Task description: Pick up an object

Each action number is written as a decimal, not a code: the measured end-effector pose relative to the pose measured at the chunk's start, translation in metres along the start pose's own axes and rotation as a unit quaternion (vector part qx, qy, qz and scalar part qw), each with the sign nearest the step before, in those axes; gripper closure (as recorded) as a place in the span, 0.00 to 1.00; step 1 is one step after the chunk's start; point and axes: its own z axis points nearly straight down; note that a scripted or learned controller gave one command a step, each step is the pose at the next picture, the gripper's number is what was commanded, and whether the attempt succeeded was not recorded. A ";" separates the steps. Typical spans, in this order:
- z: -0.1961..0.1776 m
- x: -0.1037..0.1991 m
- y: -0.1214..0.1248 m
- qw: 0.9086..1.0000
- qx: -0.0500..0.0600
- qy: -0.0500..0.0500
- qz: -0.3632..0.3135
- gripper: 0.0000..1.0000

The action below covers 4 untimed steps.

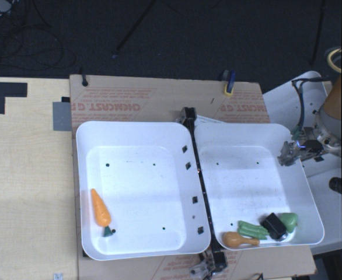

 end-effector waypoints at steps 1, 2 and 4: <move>-0.021 0.011 0.013 1.000 -0.005 -0.002 0.002 1.00; -0.035 0.025 0.034 1.000 -0.006 -0.002 0.002 1.00; 0.027 -0.002 0.076 1.000 -0.005 -0.003 0.000 1.00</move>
